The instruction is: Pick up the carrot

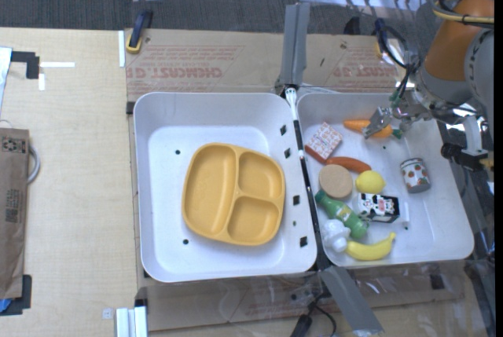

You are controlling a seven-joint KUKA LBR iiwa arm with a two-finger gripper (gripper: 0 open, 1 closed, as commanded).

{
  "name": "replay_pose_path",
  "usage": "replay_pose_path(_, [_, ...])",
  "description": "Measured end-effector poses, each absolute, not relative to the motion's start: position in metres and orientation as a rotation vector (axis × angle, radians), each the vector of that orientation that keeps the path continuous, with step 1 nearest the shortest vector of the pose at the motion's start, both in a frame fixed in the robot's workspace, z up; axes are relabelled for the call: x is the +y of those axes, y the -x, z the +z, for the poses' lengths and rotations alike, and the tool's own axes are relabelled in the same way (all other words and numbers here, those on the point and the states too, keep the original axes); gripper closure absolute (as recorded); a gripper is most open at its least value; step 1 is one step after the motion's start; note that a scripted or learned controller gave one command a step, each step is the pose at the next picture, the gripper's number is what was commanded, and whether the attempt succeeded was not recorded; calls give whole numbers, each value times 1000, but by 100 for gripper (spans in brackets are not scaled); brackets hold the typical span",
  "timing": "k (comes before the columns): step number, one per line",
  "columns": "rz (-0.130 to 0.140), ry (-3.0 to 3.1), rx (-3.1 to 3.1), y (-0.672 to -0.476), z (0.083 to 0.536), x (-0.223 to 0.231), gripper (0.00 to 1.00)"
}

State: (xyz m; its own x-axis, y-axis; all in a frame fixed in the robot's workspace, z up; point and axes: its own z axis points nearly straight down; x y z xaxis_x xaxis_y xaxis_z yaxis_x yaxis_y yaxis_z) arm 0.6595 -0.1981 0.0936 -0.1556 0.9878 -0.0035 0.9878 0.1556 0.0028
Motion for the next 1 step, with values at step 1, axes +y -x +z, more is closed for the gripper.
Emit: replay_pose_path(1, [-13,-2039,2393,-657,102,-199,100])
